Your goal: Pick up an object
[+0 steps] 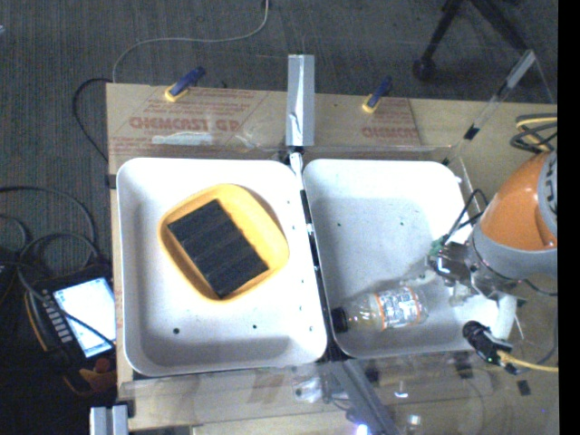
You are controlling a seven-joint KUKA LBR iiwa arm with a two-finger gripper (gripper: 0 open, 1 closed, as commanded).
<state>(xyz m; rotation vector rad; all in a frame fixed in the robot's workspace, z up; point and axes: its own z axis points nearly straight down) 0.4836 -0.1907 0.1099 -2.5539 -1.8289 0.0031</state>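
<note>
White bins: 2, side by side on the bench — left bin [136, 243], right bin [381, 198]
Yellow dish [263, 208]: 1, in left bin
Black ridged pad [217, 247]: 1, in the dish
Clear plastic bottle [385, 309]: 1, near right bin's front edge

Beside the matt white plastic bins [149, 333], a clear glossy bottle [385, 309] (plastic, labelled); yellow dish [272, 234] looks smooth.

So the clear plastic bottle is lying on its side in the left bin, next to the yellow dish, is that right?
Not quite. The camera view shows the clear plastic bottle lying on its side in the right bin, near its front wall. The yellow dish sits alone in the left bin, with a dark ribbed block resting inside it.
</note>
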